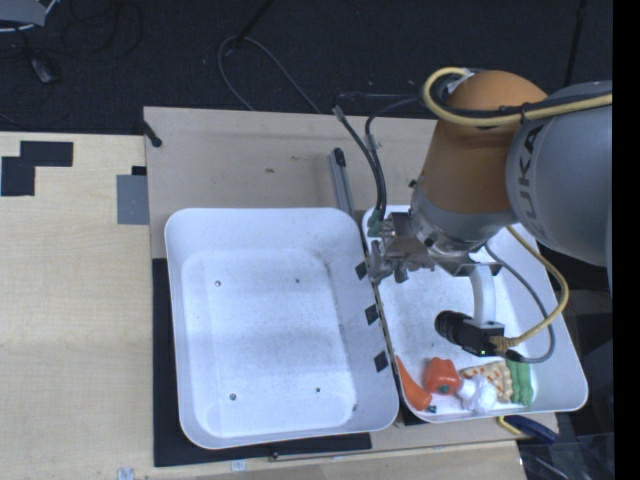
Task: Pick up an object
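Note:
My gripper (pixel 392 260) hangs over the right bin (pixel 545 298), close to that bin's left wall and near its far end. The wrist above hides what is under it. A cluster of small objects lies in the near corner of the right bin: a thin orange piece (pixel 410 385), a red-orange lump (pixel 442 373), a white lump (pixel 470 394), a tan patterned piece (pixel 490 373) and a green piece (pixel 522 383). The gripper is well apart from this cluster, farther back in the bin.
The left bin (pixel 190 238) sits beside the right one, their walls meeting at a row of black clips (pixel 372 313). A grey bar (pixel 342 180) and black cables (pixel 370 148) lie on the bench behind the bins.

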`<action>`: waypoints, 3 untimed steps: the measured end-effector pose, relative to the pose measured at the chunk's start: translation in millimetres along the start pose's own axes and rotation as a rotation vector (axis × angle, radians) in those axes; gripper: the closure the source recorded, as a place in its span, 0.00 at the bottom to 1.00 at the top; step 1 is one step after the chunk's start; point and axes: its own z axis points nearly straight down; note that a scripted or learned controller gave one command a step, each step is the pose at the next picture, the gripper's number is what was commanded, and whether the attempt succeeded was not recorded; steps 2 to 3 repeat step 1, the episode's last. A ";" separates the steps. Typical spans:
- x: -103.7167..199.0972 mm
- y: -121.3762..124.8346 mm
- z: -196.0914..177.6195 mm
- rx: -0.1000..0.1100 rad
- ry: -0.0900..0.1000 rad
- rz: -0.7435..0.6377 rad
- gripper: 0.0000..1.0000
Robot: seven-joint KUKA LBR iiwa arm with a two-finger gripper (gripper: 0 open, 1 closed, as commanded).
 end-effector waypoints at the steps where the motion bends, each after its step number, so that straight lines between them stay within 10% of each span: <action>1: 47.5 -12.8 10.0 0.000 -0.001 0.001 1.00; 3: 47.5 -12.8 10.0 0.000 -0.001 0.001 1.00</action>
